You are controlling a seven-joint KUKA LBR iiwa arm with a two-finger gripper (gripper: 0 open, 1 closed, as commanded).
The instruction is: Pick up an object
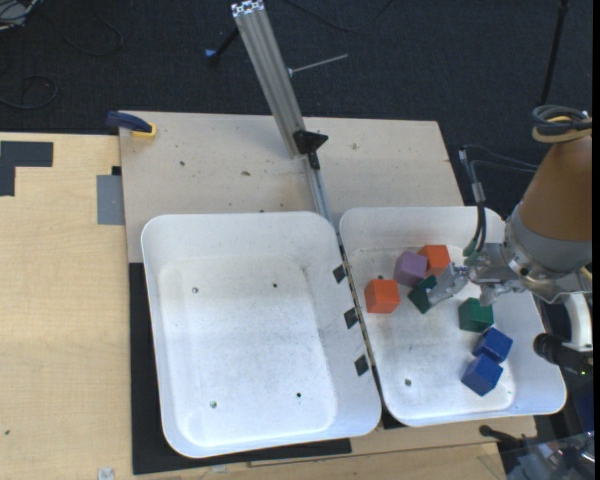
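We see the end effector (450, 283) low in the right bin (410, 408), at the dark green block (423, 294); whether it's released or clenched on it, we can't tell. Risk as we judge it: blocks are crowded, so the purple block (412, 266) and two orange blocks (382, 295) (435, 257) touching or just beside the target could get shoved or wedge a grasp. The target is small, dark green, tilted, near the bin's middle. Another green block (475, 315) and two blue blocks (493, 344) (482, 374) lie nearer the arm. The left bin (180, 238) sits alongside.
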